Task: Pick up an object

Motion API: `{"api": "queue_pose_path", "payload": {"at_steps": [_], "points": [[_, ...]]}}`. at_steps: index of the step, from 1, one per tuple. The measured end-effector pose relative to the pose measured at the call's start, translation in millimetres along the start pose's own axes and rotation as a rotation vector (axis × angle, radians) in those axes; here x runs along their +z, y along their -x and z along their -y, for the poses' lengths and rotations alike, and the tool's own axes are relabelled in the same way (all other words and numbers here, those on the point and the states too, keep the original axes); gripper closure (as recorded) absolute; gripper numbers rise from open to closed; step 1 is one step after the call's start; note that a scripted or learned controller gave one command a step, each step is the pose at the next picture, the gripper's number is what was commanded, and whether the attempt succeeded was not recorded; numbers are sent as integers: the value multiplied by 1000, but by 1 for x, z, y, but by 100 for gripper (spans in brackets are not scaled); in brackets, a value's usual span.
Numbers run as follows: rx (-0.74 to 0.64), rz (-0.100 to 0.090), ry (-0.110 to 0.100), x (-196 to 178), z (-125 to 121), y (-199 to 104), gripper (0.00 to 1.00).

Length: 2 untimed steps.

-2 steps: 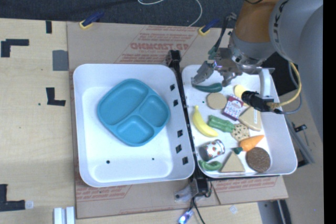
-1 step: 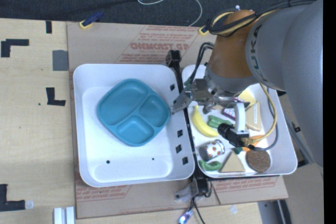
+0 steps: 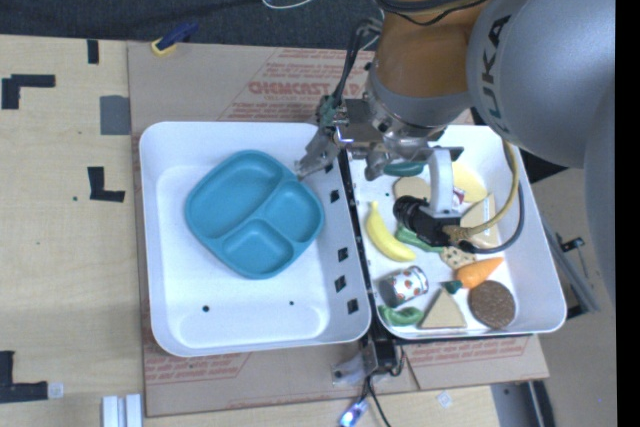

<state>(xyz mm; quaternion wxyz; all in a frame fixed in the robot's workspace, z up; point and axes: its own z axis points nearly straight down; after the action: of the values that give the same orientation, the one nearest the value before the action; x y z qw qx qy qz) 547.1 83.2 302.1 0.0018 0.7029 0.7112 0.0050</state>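
Observation:
My gripper [image 3: 386, 163] hangs under the big grey and orange wrist, over the back left part of the right bin [image 3: 535, 245], close to the wall between the two bins. Just below it lies a yellow banana [image 3: 384, 233] with a green piece [image 3: 418, 241] beside it. Toward the front of that bin are a silver and red can [image 3: 403, 287], a tan wedge [image 3: 443, 312], a brown round disc [image 3: 492, 303] and an orange carrot [image 3: 479, 270]. I see nothing held in the gripper.
The left bin [image 3: 165, 215] holds a blue divided plate [image 3: 255, 213]. A yellow piece [image 3: 466, 183] and a pale block [image 3: 484, 215] lie at the back right of the right bin, and a green curl [image 3: 400, 316] at its front. The arm covers that bin's back.

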Motion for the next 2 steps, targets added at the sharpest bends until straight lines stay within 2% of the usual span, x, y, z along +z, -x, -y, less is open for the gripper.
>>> {"api": "queue_pose_path", "payload": {"at_steps": [1,2], "points": [[7,4,-13,-2,1,5,100],[8,5,-13,-2,1,5,0]]}}
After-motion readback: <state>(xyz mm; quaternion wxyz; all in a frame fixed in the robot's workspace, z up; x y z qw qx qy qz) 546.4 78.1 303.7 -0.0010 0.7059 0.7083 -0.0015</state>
